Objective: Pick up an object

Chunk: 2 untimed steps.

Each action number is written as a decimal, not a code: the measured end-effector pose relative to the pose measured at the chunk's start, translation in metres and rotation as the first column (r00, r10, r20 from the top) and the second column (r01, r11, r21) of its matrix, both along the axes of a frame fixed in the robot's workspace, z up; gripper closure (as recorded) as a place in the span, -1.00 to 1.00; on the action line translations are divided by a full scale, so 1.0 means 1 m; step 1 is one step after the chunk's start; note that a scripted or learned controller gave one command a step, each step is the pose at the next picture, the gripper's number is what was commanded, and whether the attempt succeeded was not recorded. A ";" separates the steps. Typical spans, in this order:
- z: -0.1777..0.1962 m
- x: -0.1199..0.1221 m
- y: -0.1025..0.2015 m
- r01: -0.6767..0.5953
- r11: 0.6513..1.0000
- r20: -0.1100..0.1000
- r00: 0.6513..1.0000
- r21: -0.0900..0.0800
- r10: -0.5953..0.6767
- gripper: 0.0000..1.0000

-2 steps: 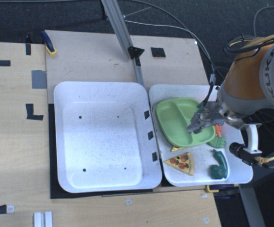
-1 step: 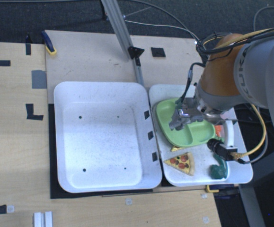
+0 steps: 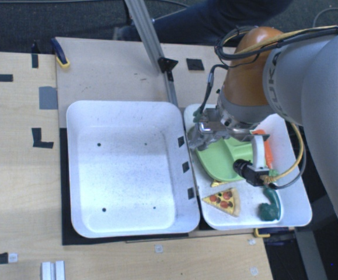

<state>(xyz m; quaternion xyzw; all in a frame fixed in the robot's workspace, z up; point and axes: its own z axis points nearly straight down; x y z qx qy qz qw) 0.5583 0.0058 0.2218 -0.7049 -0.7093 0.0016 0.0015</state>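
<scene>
A pale wooden bench [image 3: 17,174] filled most of the frame, marked with dark tape pieces [image 3: 40,137] along its left side. A lighter board [image 3: 110,69] lay across its upper middle, with a blue and yellow clamp [image 3: 59,53] at its upper left corner. A slanted metal strut [image 3: 151,37] crossed the top centre. Behind, along the top edge, lay dark flooring [image 3: 52,13], possibly carpet.

Single fixed overhead camera, slanted down on both bins [image 3: 75,156].
</scene>
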 end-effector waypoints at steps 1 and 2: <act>-0.008 0.016 0.042 0.000 1.000 -0.001 1.000 0.000 0.000 1.00; 0.001 0.037 0.095 0.000 1.000 0.000 1.000 -0.001 0.000 1.00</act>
